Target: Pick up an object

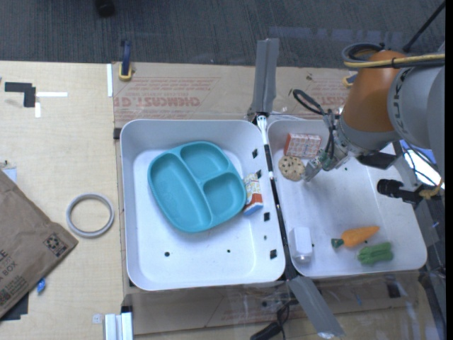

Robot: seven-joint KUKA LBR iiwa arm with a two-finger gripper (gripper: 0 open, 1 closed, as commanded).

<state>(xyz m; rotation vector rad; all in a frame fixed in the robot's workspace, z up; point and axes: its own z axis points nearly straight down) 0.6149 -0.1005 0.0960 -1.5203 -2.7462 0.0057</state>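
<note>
My gripper (312, 171) hangs low in the right bin (396, 261), near its back left corner. Just to its left lies a round cookie (290, 166), close to the gripper tip. A red and white patterned box (303, 146) sits behind the cookie. An orange carrot (357, 236) and a green vegetable (375, 253) lie at the front right of this bin. A white block (302, 241) rests by its front left wall.
The left bin (141, 261) holds a teal divided plate (196, 185) with a small wrapped packet (253, 192) against its right side. A tape ring (90, 213) and a brown cardboard piece (25, 239) lie on the bench to the left.
</note>
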